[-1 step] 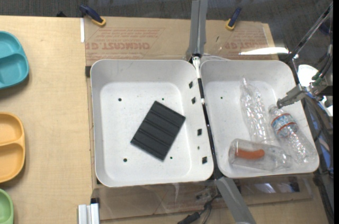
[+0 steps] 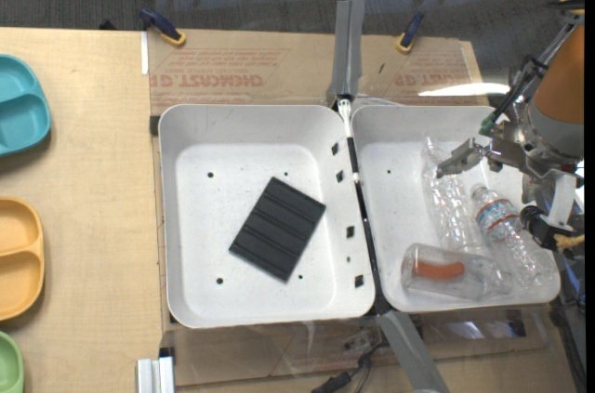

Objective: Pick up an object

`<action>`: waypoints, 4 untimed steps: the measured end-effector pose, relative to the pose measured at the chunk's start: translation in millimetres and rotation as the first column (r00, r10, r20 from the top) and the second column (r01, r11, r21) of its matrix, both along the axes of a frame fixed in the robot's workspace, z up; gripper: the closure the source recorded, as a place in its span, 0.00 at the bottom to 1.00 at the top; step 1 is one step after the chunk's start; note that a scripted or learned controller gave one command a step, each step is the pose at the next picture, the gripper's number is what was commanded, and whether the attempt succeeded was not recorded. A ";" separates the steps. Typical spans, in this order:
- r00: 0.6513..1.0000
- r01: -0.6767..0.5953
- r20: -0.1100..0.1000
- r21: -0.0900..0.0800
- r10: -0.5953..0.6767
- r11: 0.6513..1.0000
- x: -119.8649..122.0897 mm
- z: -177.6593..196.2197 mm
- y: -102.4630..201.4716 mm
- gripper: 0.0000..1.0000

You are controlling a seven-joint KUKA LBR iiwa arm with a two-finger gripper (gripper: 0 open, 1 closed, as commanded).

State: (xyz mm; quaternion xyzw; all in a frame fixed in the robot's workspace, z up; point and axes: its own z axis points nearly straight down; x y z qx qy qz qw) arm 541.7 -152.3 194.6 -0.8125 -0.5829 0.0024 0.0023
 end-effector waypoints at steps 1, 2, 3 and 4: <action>0.999 -0.048 0.001 0.000 0.048 0.999 -12.0 -24.9 -9.5 0.00; 0.995 -0.095 0.010 -0.006 0.095 0.995 4.1 -101.7 6.7 0.00; 0.988 -0.156 0.003 -0.001 0.156 0.988 63.2 -104.1 22.2 0.00; 0.987 -0.159 0.002 -0.002 0.159 0.987 63.2 -95.1 21.6 1.00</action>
